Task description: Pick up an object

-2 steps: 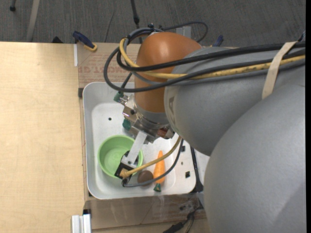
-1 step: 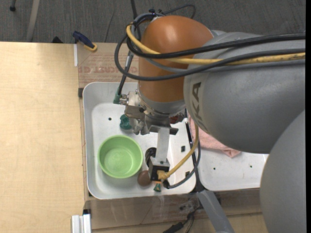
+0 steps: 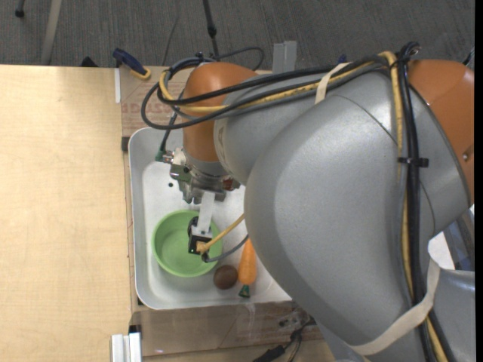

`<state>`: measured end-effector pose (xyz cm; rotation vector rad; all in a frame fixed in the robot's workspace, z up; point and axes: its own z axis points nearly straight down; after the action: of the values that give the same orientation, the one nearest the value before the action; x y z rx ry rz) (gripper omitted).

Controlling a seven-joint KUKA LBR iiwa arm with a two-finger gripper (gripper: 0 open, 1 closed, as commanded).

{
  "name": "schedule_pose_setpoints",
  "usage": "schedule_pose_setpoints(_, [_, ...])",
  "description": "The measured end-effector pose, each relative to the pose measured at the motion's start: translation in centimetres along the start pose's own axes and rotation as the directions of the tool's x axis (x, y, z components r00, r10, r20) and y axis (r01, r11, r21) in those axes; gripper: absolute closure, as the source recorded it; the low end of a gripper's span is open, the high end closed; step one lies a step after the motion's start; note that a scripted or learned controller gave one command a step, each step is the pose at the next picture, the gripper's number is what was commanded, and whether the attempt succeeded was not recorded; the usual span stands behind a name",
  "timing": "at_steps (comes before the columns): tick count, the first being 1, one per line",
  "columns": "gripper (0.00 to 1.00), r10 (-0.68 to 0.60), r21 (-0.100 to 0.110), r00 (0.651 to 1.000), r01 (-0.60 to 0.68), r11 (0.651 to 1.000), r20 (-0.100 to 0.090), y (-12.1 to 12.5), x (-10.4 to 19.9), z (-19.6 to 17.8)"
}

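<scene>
A green bowl [image 3: 172,249] sits in the near part of the white bin [image 3: 142,202]. To its right, an orange carrot [image 3: 247,262] lies with its green end toward the front rim. A brown round thing [image 3: 225,277] rests between the carrot and the bowl. My gripper [image 3: 198,202] hangs below the orange wrist, over the bowl's far right rim. Nothing shows in its grasp.
The arm's big grey body [image 3: 339,202] covers the right side of the view and what lies under it. A pale wooden surface [image 3: 60,202] borders the bin on the left. A blue clamp [image 3: 130,62] sits at the back left corner.
</scene>
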<state>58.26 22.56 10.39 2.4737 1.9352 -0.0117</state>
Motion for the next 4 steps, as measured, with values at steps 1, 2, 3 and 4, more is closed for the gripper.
schedule_pose_setpoints(1, [1.00, -0.644, -0.002, 0.765, 0.644, 0.765, -0.003, -3.0, -6.7, 1.4])
schedule_pose_setpoints(2, [1.00, -0.247, -0.002, 0.969, 0.247, 0.969, -0.002, -1.8, -2.7, 1.4])
schedule_pose_setpoints(3, [1.00, -0.330, -0.004, 0.944, 0.330, 0.944, -0.002, -3.5, -3.9, -8.8])
schedule_pose_setpoints(4, [0.00, -0.330, -0.004, 0.944, 0.330, 0.944, -0.002, -3.5, -3.9, -8.8])
